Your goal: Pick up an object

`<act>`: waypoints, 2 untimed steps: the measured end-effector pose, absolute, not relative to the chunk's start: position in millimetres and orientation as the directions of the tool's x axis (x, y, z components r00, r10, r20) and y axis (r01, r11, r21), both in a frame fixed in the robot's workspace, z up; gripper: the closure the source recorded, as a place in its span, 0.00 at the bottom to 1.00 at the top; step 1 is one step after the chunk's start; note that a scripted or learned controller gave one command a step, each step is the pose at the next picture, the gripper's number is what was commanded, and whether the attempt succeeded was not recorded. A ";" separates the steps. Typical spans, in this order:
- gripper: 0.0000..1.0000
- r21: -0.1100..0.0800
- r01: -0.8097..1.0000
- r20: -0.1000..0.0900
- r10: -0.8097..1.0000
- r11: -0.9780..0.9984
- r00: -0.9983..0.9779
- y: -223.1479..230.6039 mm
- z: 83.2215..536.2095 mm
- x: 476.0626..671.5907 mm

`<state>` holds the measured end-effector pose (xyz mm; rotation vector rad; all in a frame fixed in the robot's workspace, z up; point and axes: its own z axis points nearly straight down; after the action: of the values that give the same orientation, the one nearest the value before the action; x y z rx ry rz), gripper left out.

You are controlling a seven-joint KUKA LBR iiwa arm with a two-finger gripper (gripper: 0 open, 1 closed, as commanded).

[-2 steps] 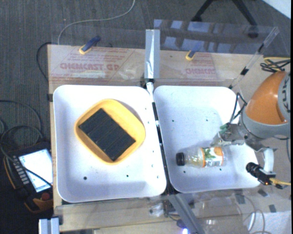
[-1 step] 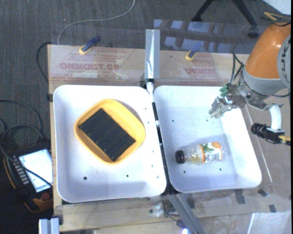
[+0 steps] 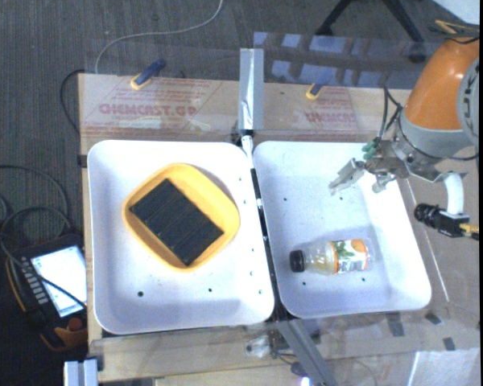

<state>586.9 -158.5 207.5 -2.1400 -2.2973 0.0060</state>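
Observation:
A small clear bottle (image 3: 332, 258) with an orange label and a dark cap lies on its side in the right bin (image 3: 306, 207), near its front edge. A yellow dish with a dark square insert (image 3: 179, 215) sits in the middle of the left bin (image 3: 113, 296). My gripper (image 3: 362, 177) hangs over the back right part of the right bin, above and behind the bottle, apart from it. Its two fingers are spread, with nothing between them.
The arm's orange band (image 3: 443, 95) and grey wrist come in from the right. A metal post (image 3: 249, 95) stands behind the seam between the bins. A tablet (image 3: 52, 280) and cables lie on the floor to the left.

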 end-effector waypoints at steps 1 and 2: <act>0.00 -0.007 1.000 -0.003 1.000 -0.012 0.012 -172.2 142.9 600.6; 0.00 0.010 0.999 -0.002 0.999 0.033 -0.033 -196.9 91.7 556.3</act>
<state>556.3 -196.9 91.7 -2.1907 -2.2637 -0.0094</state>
